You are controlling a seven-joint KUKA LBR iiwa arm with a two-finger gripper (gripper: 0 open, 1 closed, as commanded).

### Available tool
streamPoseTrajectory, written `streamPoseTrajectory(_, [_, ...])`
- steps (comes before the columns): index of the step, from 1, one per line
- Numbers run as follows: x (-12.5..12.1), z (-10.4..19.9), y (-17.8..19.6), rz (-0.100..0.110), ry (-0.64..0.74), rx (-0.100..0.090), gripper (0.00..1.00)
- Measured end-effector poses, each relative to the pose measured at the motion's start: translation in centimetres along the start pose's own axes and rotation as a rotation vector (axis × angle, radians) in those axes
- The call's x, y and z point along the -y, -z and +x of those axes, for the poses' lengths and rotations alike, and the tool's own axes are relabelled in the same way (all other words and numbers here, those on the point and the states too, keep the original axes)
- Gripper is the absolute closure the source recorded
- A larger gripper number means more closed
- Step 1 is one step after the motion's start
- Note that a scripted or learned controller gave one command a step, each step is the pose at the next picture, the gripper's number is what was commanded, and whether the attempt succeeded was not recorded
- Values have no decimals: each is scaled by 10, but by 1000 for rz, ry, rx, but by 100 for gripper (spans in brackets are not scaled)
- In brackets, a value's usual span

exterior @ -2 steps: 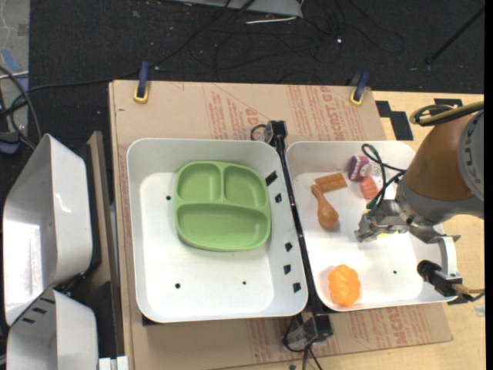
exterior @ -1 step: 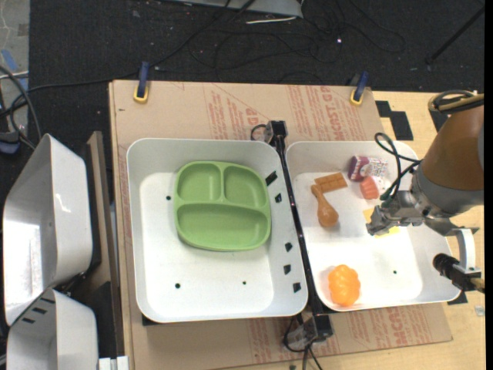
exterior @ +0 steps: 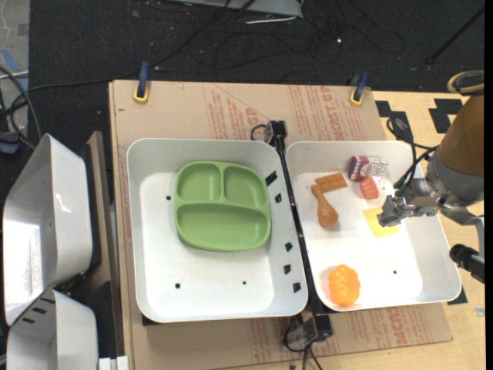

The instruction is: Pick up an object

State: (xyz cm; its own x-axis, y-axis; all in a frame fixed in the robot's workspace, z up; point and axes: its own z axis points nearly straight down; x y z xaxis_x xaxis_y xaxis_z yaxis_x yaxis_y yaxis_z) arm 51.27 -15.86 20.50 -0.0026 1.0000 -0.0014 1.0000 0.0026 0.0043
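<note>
Reaching in from the right, the grey arm with its orange band (exterior: 470,133) lowers the dark two-finger gripper (exterior: 389,213) into the right-hand shallow white bin (exterior: 431,284). Its tip sits over the upper edge of a flat yellow square piece (exterior: 380,223), seemingly touching it; whether the gripper is spread or pressed together cannot be told from this slant. Just above lie a small red block (exterior: 370,188) and a purple-and-white wrapped packet (exterior: 364,166). To the left rest an orange-brown rectangular wafer (exterior: 330,182) and a brown spoon-shaped piece (exterior: 326,207), close together. A rounded orange fruit-like toy (exterior: 344,284) sits near the front wall. A green three-compartment plastic plate (exterior: 223,206) occupies the left-hand white bin (exterior: 154,284).
</note>
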Motion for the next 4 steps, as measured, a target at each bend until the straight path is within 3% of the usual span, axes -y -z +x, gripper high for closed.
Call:
streamPoseTrajectory(1, [2,7,46,-1,1,0,100])
streamPoseTrajectory(4, [-4,153,16,6,5,-3,100])
